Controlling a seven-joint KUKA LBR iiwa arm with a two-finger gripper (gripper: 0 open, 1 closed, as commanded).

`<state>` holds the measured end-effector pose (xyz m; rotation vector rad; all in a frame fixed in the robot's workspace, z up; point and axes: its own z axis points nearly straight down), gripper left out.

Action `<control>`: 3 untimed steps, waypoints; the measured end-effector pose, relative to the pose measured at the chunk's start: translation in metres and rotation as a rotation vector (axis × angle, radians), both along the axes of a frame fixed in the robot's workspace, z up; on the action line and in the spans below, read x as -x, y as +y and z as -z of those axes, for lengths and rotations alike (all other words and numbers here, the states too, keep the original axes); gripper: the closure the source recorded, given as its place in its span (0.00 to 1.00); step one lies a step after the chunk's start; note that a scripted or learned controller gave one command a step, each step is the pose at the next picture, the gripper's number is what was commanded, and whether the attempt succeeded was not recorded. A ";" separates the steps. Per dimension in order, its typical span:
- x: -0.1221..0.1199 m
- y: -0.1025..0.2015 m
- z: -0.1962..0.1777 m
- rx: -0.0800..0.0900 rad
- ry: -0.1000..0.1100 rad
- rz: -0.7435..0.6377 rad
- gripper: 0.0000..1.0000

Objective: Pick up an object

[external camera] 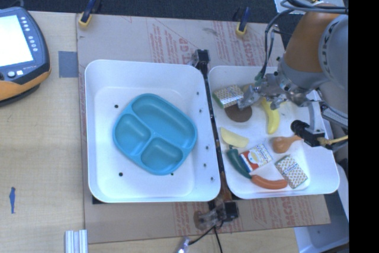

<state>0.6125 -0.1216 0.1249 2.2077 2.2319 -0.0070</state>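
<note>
Left bin [95, 127] and right bin [323, 183]: smooth white plastic, faint sheen. Divided plate [155, 133]: glossy blue plastic. Bench top [35, 145]: pale matt wood grain. Sheet beneath bins [172, 38]: matt printed cardboard. Toy banana [272, 117], toy sausage [269, 182]: smooth plastic. Arm band [308, 38]: satin orange finish.

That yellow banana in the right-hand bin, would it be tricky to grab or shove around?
The banana looks like a smooth toy, so it is probably light and somewhat slippery. Its curved shape may make it pivot rather than slide straight when pushed. It lies close to the brown disc, which could get nudged too.
</note>
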 end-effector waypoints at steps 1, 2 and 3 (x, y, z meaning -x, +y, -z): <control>-0.039 -0.021 0.028 -0.017 0.042 -0.003 0.00; 0.033 -0.056 0.033 -0.003 0.003 0.007 0.00; -0.029 -0.050 0.035 -0.006 0.021 0.005 0.00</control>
